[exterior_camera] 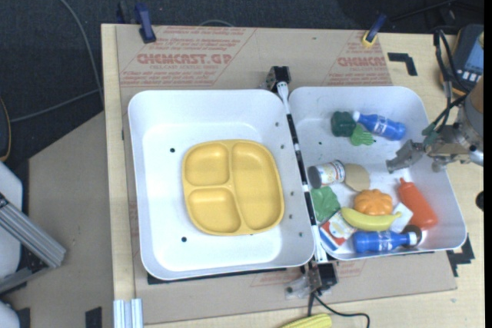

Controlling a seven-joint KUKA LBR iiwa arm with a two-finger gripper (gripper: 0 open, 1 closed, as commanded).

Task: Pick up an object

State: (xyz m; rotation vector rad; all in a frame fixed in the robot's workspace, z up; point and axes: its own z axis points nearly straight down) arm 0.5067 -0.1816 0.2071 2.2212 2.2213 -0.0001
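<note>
The gripper (409, 156) hangs over the right side of the right bin (307, 105), reaching in from the right edge. Its fingers are spread apart with nothing between them, their tips pointing left, above bare bin floor. Just below it lies an orange-red bottle (417, 203), apart from the fingers. To the upper left, a blue bottle (381, 125) lies beside a green item (352, 128). Along the bin's lower part sit an orange pumpkin-shaped toy (373, 201), a yellow banana (370, 220) touching it, a second blue bottle (383, 242) and a small jar (329, 173) on its side. The left bin (146, 165) holds a yellow divided plate (232, 187), lying flat near the middle.
</note>
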